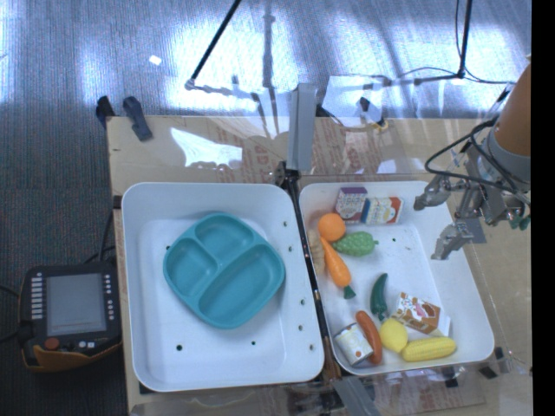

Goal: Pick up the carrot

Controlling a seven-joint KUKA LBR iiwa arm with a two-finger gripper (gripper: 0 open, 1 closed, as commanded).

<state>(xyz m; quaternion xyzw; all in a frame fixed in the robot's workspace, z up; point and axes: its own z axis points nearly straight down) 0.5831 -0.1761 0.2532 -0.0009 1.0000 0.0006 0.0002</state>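
On your left, the left bin point(139, 232) holds a teal divided plate point(225, 269). Moving right, you see the carrot point(336, 267) near the left wall of the right bin point(473, 297), just below an orange point(330, 226) and beside a green vegetable point(356, 244). Farther right, the gripper point(444, 224) hovers over the bin's right edge, fingers spread apart and grasping nothing.

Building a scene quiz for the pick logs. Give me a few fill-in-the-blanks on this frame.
1. The teal divided plate lies in the ____ bin.
2. The carrot lies in the ____ bin.
3. The round orange fruit sits just above the carrot's ____ end.
4. The gripper hovers at the right bin's ____ rim.

Missing words: left; right; top; right
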